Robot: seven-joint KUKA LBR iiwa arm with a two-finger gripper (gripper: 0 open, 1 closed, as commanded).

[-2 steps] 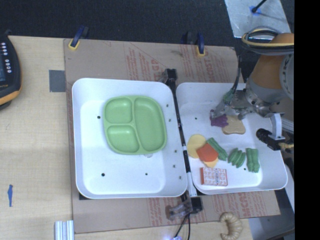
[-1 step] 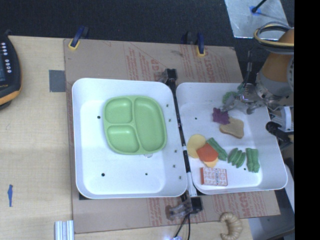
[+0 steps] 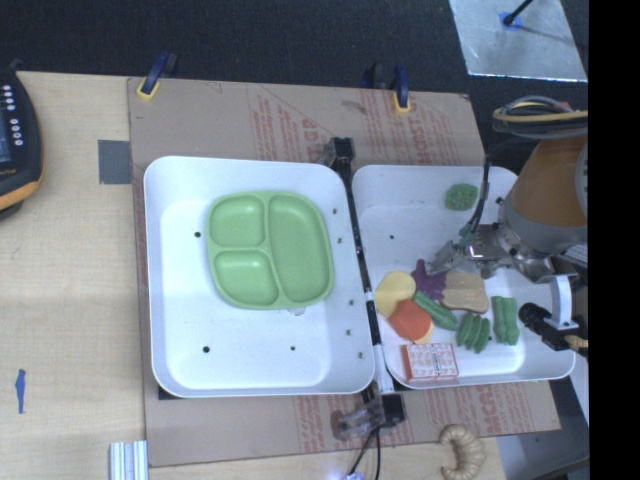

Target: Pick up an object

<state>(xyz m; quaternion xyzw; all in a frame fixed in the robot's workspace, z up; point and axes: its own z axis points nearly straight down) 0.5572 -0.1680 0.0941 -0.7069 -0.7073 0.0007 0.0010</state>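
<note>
Landmark: the shallow white right bin (image 3: pixel 400 196), against which every place below is given.
Left bin: a shallow white bin (image 3: pixel 180 358) touching the landmark's left wall; a pale green three-compartment plastic plate (image 3: pixel 270 249) is lying inside it.
Candidate objects: a cluster of toy food is gathered in the landmark's lower half, namely a yellow round piece (image 3: pixel 395 288), a red-orange round piece (image 3: pixel 410 320), a tan bread-like slab (image 3: pixel 466 291), green pod-shaped pieces (image 3: pixel 505 319) and a small printed red-and-white box (image 3: pixel 430 362).
Stray object: a small green disc (image 3: pixel 461 197) is lying apart near the landmark's upper right corner.
Gripper: the grey two-finger gripper (image 3: pixel 470 253) is poised low over the landmark's right half, just above the tan slab; how far it is open cannot be told, and nothing is seen held.
Progress: judged as early; no object is seen lifted, so grasp and lift are left.
</note>
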